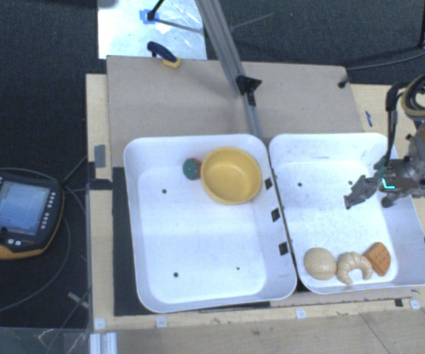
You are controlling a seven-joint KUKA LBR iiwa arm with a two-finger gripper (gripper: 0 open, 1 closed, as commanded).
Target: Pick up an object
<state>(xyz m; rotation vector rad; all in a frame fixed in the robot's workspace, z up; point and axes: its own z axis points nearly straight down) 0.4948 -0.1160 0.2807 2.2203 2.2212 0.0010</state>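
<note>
surface (198, 102) brown board | teach pendant (15, 214) at 9 o'clock on dark floor | tripod leg (223, 39) at 12 o'clock

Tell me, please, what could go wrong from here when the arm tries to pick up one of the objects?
1. The bread roll, croissant and waffle piece lie tightly together by the right bin's near wall; the hand may push neighbours or hit the wall.
2. The small green object touches the yellow bowl, leaving little room to grasp it.

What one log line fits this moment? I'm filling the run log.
gripper over right bin | nothing seen held | bread items at near edge | yellow bowl in left bin
</note>
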